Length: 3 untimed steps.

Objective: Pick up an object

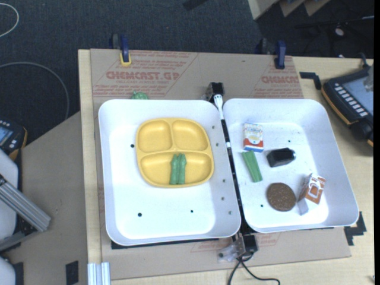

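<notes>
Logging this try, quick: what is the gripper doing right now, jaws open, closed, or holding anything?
Gripper: state cannot be told from the camera view.

Glossy yellow plastic plate (155, 136); smooth white bins (119, 177); matt cardboard underlay (178, 70).

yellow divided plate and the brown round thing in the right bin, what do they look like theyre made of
Yellow divided plate: probably moulded plastic, going by its smooth, even colour, soft sheen and rounded compartment ridges. Brown round disc: matte and slightly speckled, perhaps a toy cookie or cork; the view leaves it open.
</notes>
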Each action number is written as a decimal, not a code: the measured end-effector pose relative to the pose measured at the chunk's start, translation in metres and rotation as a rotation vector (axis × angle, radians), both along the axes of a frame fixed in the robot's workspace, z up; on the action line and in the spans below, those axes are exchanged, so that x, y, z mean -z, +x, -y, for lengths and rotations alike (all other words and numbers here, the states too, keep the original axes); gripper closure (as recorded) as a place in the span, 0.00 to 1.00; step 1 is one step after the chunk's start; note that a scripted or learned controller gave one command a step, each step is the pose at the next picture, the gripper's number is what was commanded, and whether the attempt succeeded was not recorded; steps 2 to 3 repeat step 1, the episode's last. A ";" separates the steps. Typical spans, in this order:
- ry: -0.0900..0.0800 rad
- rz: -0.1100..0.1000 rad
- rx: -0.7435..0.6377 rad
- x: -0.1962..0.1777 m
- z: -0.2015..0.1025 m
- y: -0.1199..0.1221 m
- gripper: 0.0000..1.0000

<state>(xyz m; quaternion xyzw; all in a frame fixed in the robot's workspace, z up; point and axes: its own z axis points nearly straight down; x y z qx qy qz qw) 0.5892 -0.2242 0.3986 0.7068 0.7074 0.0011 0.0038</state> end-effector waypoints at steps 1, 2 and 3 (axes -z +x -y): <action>0.006 -0.014 0.004 0.062 0.000 -0.053 1.00; 0.006 -0.014 0.004 0.062 0.000 -0.053 1.00; 0.006 -0.014 0.004 0.062 0.000 -0.053 1.00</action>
